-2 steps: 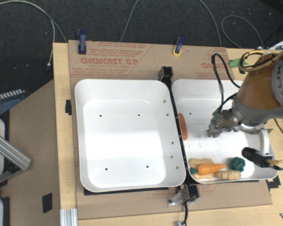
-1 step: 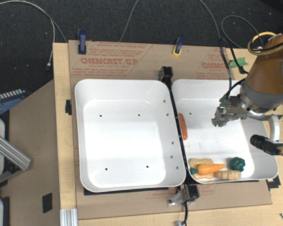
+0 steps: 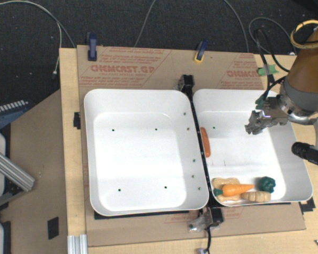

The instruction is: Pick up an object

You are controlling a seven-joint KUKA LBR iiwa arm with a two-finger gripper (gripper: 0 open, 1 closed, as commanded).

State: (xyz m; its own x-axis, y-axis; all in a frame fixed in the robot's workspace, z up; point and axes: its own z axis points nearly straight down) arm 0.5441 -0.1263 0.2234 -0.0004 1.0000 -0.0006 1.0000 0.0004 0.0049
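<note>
My hand (image 3: 256, 121) hangs over the right bin's (image 3: 286, 157) far part, whether apart or together I cannot tell, well apart from the carrot (image 3: 236, 190) heaped with other toys along its near wall.

Brown cardboard-covered bench (image 3: 148, 67) bears two shallow white plastic bins side by side: left bin (image 3: 90, 142), right bin (image 3: 238, 102).
</note>
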